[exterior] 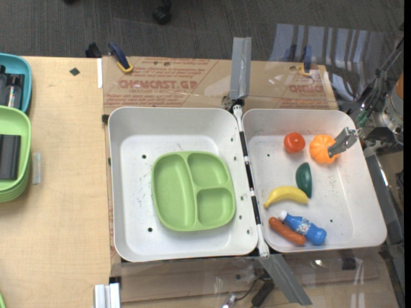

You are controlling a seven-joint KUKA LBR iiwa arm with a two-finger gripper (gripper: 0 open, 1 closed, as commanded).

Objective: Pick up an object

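The right bin holds several toy foods. A red tomato and an orange fruit lie near its far side. A dark green vegetable lies in the middle, with a yellow banana below it. A blue and white bottle and a red sausage rest near the front wall. My gripper reaches in from the right edge, and its tip stands just at the orange fruit's right side. Nothing is lifted off the bin floor.
A green divided plate lies in the left bin. A grey post stands behind the seam between the bins. Stacked green and blue trays sit on the wooden bench at far left.
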